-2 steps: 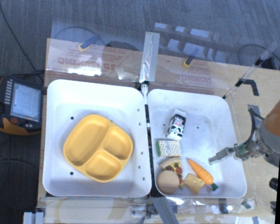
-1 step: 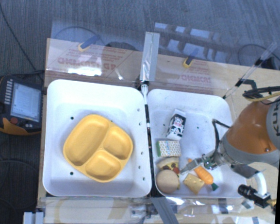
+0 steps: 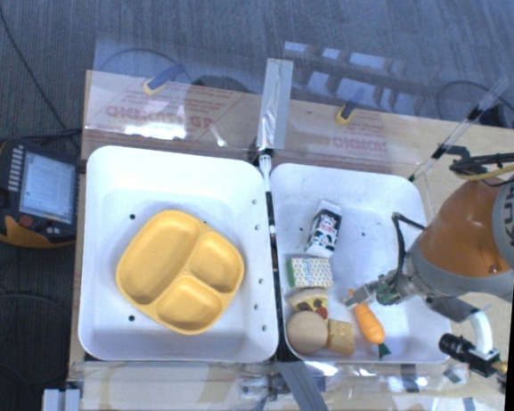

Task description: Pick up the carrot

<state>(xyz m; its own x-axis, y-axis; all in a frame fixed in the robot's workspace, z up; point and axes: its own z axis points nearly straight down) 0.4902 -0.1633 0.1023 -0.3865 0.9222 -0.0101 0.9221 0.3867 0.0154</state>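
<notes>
Two white bins sit side by side on the bench. The left bin (image 3: 94, 231) carries a yellow tray (image 3: 180, 269) with three compartments, lying near its centre and turned at an angle. The right bin (image 3: 366, 187) holds all the small things, gathered along its left wall and near edge. The carrot (image 3: 370, 325) lies near the bin's near edge, about midway along it — orange, tilted, with its dark green end pointing toward the near right corner. Just left of it sits a tan block (image 3: 341, 337), and touching that a round beige ball (image 3: 307, 332) at the near left corner. Behind the ball lies a dark, flat piece (image 3: 309, 300), then a pale green patterned packet (image 3: 310, 271), and farther back along the left wall a small white carton (image 3: 324, 230) with black marks, lying tilted. The arm (image 3: 464, 241) comes in over the right edge of the bin, its orange band broad above the grey wrist. The gripper (image 3: 376, 294) hangs low just behind the carrot's orange end, very near it — whether it touches cannot be told, and the state of its jaws cannot be told either. Beyond the left bin's left edge, a control pendant (image 3: 34, 194) rests off the bench.
</notes>
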